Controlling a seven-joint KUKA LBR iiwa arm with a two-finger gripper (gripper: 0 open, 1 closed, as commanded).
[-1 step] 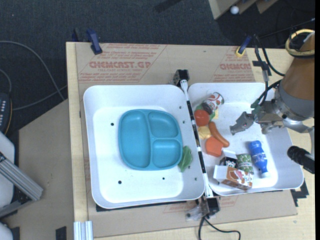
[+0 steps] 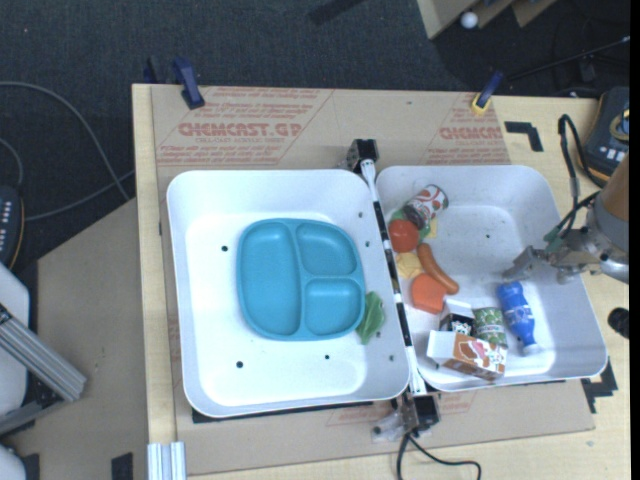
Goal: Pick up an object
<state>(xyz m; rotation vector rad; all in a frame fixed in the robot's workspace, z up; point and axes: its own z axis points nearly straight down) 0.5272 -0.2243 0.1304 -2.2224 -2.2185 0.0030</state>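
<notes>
The right bin (image 2: 480, 183) holds several small objects. Along its left side lie a red tomato (image 2: 403, 234), an orange carrot (image 2: 436, 266), a red-orange pepper (image 2: 428, 293) and a striped can (image 2: 431, 200). A blue bottle (image 2: 516, 314), a green can (image 2: 490, 324) and a printed carton (image 2: 470, 353) lie near its front edge. My gripper (image 2: 548, 258) hangs over the right part of this bin, just above and right of the blue bottle, and I see nothing in it.
The left bin (image 2: 200, 268) carries a blue divided plate (image 2: 298, 276) with a green leafy piece (image 2: 372, 315) at its right edge. Clamps and a divider (image 2: 366, 158) sit between the bins. Cables run at the bench's right edge.
</notes>
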